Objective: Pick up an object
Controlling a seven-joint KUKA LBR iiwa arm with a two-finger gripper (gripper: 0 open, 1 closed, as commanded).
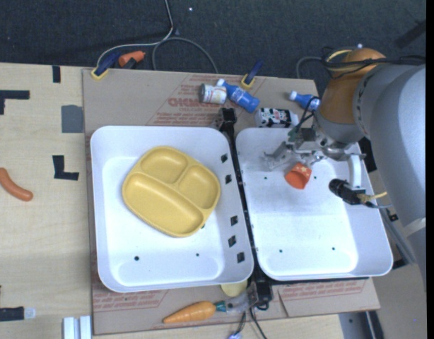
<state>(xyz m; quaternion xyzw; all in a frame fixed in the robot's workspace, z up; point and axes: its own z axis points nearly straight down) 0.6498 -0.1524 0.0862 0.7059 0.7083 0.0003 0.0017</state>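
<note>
A: Where's the tool (296, 162)?
B: Over the right bin (323, 256). An orange-red object (298, 176) sits just below its tip, stubby, no clear long axis. Whether the tool is spread or closed, I cannot tell.
A: Beyond it?
B: The left bin (118, 256) holds a yellow divided plate (171, 189).

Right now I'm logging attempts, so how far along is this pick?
Done: the arm has reached into the right bin, and its gripper sits directly over a small orange-red object near the bin's back. In hand: nothing I can confirm; the object seems to lie on the bin floor, and a grasp isn't visible. Left: securing the object and lifting it clear. The yellow divided plate lies in the left bin.
</note>
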